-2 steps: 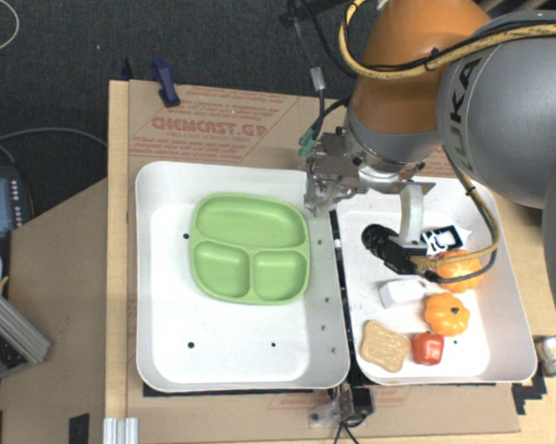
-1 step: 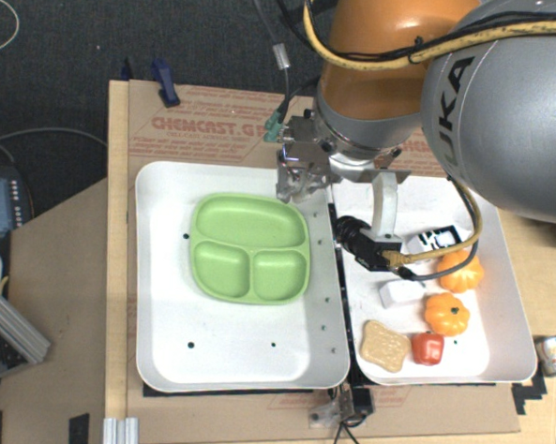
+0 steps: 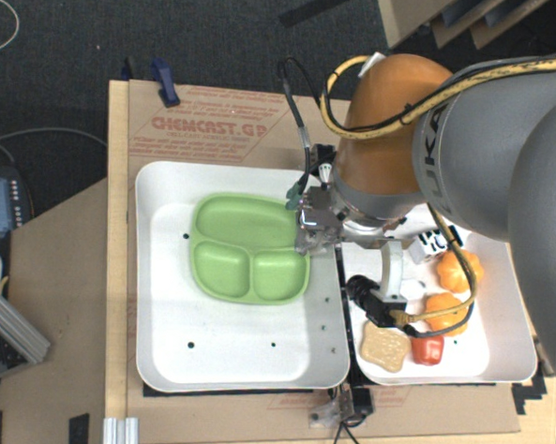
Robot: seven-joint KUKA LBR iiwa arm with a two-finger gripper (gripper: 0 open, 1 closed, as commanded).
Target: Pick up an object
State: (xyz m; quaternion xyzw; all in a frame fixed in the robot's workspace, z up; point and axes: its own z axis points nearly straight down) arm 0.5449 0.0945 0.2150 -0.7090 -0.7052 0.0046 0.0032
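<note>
The arm (image 3: 471,134) reaches in from the right and covers the far part of the right bin (image 3: 500,357). Its orange band sits above the wrist, and the gripper (image 3: 315,230) hangs low over the line where the two bins meet, right at the plate's (image 3: 248,247) right edge. From this angle I cannot tell whether the gripper is open or closed, and nothing can be seen held in it.

The plate is green, with one wide compartment on the far side and two smaller ones on the near side. It lies flat in the far right part of the left bin (image 3: 223,358), with bare white floor to its left and on its near side.

In the right bin, a tan toast (image 3: 384,348) lies near the near left corner. A red piece (image 3: 427,348) lies just beside it on the right. Two orange pieces (image 3: 463,272) sit farther back, partly behind the yellow cable. A small white item (image 3: 429,240) with black marks shows at the arm's edge, far of the orange pieces.

Both bins stand on a brown board (image 3: 218,119)
</note>
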